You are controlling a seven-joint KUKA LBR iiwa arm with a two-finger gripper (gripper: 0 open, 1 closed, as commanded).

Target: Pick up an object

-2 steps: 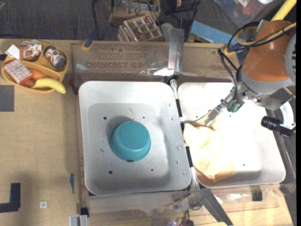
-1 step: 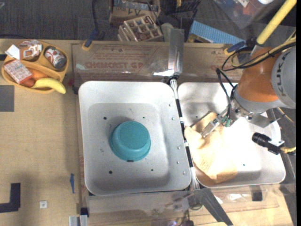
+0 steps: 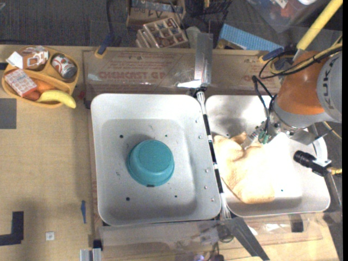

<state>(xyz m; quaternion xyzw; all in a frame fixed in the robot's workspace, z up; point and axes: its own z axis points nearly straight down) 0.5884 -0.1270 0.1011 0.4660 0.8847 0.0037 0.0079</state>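
yellow tray (image 3: 11,84) with banana (image 3: 58,97) and snack packs on tabletop (image 3: 43,162) at left, cardboard box (image 3: 138,70) behind bins

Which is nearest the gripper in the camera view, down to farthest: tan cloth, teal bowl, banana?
From the gripper:
1. Tan cloth, right bin, just below it.
2. Teal bowl, middle of left bin.
3. Banana, yellow tray, far left on the bench.

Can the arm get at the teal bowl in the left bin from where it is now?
Probably yes. The teal bowl sits alone, rim down, in the left bin, open from above. The gripper is over the right bin by a tan cloth, so it must cross the divider.
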